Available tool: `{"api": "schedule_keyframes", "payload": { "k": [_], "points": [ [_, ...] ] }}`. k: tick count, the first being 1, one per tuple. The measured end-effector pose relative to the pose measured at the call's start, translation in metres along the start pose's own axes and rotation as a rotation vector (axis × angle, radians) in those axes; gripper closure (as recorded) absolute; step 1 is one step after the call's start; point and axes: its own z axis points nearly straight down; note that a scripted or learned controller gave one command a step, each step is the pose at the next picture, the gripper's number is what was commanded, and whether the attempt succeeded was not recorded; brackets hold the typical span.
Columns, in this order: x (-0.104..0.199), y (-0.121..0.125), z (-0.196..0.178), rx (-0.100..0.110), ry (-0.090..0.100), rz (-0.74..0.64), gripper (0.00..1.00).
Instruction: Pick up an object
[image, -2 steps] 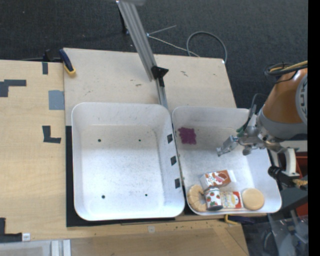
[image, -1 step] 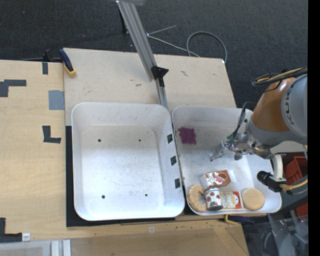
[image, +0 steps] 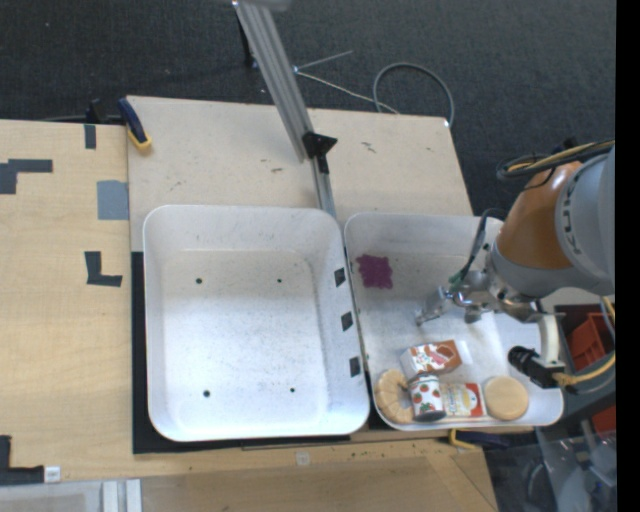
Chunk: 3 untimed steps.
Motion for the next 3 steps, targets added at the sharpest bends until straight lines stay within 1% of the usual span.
{"api": "schedule_keyframes", "payload": {
  "k": [1, 2, 3],
  "points": [
    [0.001, 0.000, -0.011, 0.000, 0.001, 0.000, 1.00],
    [0.010, 0.004, -0.058, -0.005, 0.000, -0.001, 1.00],
    [0.019, 0.000, -0.109, -0.006, 0.000, -0.001, 1.00]
  ]
}}
